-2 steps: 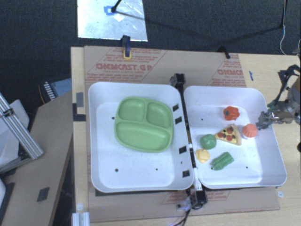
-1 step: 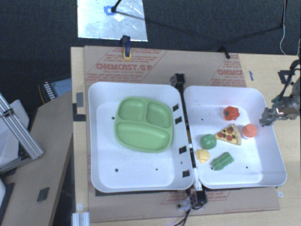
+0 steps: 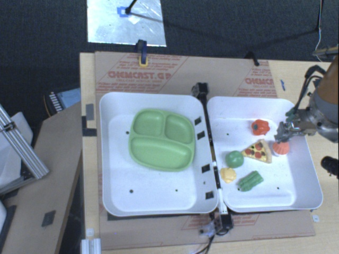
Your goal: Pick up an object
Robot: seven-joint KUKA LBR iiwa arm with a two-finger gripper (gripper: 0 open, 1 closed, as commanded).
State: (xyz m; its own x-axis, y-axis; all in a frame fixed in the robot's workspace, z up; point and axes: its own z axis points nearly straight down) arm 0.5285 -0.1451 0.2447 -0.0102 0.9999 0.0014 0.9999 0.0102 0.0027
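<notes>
Tabletop (image 3: 175, 67) carries two white bins. Left bin (image 3: 114, 194), well left of tool, holds green divided plate (image 3: 161, 140). Right bin (image 3: 302, 192) under tool (image 3: 282, 136); finger state cannot tell. Pink-orange object (image 3: 282, 148) just below tool; pizza slice (image 3: 258, 151), red pepper (image 3: 260, 126) just left

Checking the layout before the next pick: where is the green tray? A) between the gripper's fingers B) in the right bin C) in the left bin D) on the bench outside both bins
C: the green tray lies flat in the left bin, while the pizza slice and the other small toys sit in the right bin.
</notes>
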